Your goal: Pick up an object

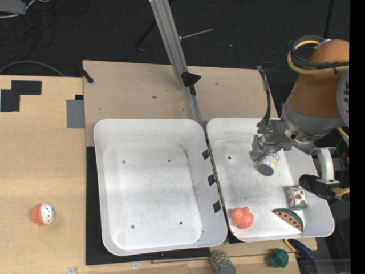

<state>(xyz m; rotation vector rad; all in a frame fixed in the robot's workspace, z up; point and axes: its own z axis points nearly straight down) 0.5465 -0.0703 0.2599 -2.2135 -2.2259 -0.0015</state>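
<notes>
A dark floor [114, 21] fills the top of the frame, with cables [25, 1] at upper left. A light wooden worktop [34, 153] covers the left side, marked with black patches [20, 93] and a grey square [74, 114]. At centre lies a tan board [137, 90]; a slanted aluminium rail [171, 41] rises over it. Even light falls from above.
</notes>
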